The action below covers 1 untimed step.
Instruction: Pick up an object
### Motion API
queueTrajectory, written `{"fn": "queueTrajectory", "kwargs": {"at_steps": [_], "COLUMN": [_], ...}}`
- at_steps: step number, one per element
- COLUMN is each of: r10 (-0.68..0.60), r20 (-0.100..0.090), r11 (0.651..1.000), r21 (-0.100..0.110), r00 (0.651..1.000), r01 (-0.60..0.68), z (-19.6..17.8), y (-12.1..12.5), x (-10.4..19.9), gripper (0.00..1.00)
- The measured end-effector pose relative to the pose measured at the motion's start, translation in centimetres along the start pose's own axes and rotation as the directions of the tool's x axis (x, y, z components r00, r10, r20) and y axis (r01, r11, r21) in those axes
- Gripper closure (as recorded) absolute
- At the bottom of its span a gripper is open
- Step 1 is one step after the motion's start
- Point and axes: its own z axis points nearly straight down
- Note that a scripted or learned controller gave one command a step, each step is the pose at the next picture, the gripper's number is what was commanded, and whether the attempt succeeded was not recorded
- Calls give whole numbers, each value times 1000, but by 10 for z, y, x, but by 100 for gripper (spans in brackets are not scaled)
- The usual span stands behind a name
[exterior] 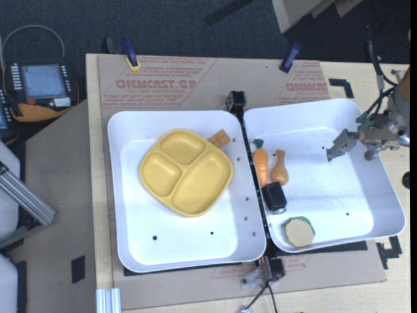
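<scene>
Where the two white bins meet along a dark central seam (251,175), the objects of the right bin (365,194) gather close against it: an orange carrot (261,165) with a green top lies just right of the seam, a tan pear-shaped piece (279,167) lies just beyond the carrot and close beside it, a small black block (274,196) sits directly below the carrot near the seam, and a round tan disc with a green rim (299,232) rests lower still, toward the near corner. Left of the seam, the left bin (130,233) carries a yellow divided plate (186,172), with a small brown block (219,137) touching the plate's upper right edge, between plate and seam. The gripper (355,142) hangs over the far right side of the right bin, well apart from the seam and from every object there; its grey fingers (339,145) point toward the seam, and nothing sits between them. Whether they are spread or closed cannot be told from this angle.
</scene>
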Motion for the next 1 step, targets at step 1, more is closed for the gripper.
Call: {"fn": "queueTrajectory", "kwargs": {"at_steps": [1], "r10": [-1], "r20": [1], "r11": [1000], "r21": [-3], "r00": [1000], "r01": [1], "z": [-1], "y": [1], "x": [0], "gripper": [0]}}
